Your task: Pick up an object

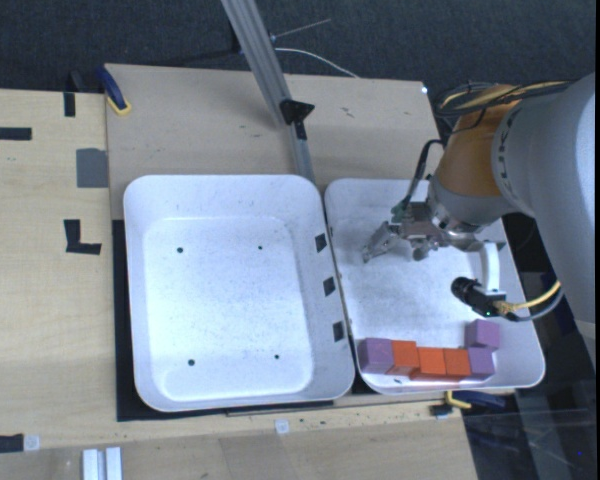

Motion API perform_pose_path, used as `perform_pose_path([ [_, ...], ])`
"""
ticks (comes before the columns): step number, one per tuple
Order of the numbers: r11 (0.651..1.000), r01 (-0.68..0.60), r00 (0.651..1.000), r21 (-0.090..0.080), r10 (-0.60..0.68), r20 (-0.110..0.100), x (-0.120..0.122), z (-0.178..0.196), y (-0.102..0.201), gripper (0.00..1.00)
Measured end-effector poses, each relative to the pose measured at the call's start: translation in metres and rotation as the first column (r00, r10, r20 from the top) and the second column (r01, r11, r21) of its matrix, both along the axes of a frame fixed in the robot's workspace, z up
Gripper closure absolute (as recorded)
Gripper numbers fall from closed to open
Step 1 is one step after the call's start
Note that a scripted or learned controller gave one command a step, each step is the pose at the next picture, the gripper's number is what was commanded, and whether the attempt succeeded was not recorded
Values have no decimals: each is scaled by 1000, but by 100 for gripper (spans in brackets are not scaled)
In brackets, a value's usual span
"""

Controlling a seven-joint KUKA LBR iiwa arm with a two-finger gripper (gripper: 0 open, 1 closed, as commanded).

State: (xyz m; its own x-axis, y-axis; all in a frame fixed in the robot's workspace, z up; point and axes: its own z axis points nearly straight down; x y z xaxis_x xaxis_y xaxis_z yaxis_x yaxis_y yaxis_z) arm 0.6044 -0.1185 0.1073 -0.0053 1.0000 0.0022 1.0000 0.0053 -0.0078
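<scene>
Several blocks lie along the near edge of the right bin (380, 298): a purple block (378, 354) at the left, an orange block (404, 356) beside it, a longer orange block (443, 363), and purple blocks (482, 346) stacked in the near right corner. My gripper (394, 244) hangs over the middle of the right bin, well behind the blocks, its fingers spread open with nothing between them. The grey arm with its orange band (472, 158) reaches in from the right.
The left bin (140, 298) stands beside the right one, sharing a middle rim with black clips (328, 286). A slanted metal post (265, 58) rises behind the bins. A black cable connector (472, 293) hangs near the right bin's right side.
</scene>
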Motion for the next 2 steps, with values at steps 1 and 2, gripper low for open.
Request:
perform_pose_path([
  [1, 1000, 1, 1000, -3, -1, 14, 35, 66, 14, 0],
  [2, 1000, 7, 1000, -4, -7, 6, 9, 81, -23, 0],
])
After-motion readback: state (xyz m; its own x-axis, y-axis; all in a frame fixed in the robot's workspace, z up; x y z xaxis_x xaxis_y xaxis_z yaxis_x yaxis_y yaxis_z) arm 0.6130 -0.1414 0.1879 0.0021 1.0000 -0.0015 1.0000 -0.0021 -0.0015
